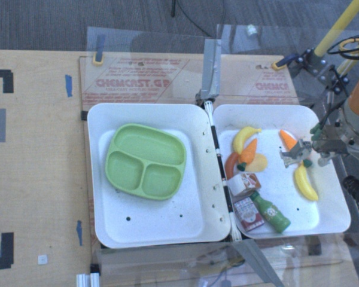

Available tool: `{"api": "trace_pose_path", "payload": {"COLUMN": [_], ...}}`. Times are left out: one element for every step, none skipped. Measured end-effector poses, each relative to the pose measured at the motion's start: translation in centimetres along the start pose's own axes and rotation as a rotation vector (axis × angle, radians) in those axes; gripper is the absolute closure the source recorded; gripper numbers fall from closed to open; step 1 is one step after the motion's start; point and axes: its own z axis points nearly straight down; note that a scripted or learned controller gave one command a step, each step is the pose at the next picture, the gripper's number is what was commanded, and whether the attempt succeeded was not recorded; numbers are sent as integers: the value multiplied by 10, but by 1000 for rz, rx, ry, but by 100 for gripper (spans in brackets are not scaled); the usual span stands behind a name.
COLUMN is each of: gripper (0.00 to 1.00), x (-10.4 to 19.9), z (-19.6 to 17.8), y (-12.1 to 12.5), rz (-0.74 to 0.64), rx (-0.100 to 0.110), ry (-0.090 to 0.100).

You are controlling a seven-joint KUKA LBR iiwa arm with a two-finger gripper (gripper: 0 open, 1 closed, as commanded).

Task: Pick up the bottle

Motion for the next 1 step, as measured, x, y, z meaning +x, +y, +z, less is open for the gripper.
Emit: {"api": "trace_pose_path", "payload": {"gripper": [0], "x": [44], "z": [121], "y": [-26], "rz": [220], "rx": [1], "ry": [0]}}
